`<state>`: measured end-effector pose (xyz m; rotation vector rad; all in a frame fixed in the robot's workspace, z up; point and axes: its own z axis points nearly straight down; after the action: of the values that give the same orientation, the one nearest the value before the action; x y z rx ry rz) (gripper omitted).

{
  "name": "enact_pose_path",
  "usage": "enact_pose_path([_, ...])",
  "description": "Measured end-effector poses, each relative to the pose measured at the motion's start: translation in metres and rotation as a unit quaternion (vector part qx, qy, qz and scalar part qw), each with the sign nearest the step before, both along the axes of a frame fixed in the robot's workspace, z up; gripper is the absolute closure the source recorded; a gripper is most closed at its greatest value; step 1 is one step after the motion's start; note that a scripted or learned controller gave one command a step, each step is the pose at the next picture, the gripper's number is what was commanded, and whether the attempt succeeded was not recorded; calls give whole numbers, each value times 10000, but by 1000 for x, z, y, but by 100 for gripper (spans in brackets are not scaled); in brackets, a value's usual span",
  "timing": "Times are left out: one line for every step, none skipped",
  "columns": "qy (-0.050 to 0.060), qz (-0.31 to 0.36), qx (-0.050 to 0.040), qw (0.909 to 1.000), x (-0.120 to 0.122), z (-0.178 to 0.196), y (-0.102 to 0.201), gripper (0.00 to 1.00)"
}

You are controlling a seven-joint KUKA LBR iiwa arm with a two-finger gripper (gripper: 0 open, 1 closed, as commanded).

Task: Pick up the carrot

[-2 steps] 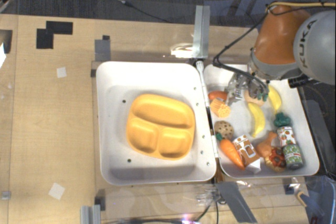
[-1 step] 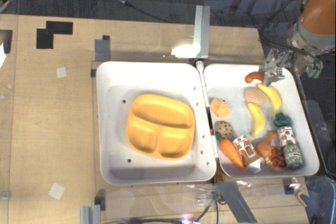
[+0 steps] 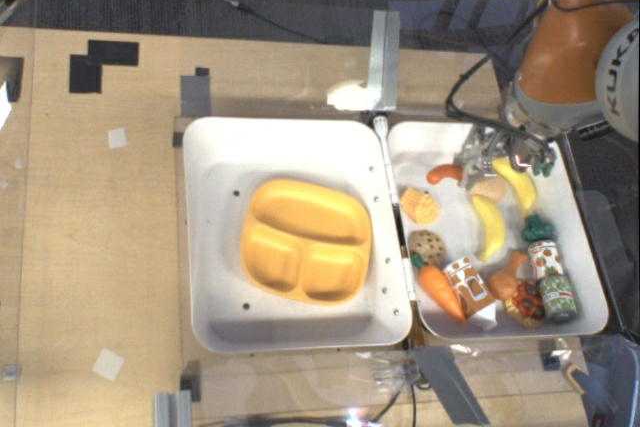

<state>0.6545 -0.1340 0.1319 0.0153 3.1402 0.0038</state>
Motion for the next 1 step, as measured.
enact_pose_path([-48, 1478, -16, 9890, -1, 18, 22, 100])
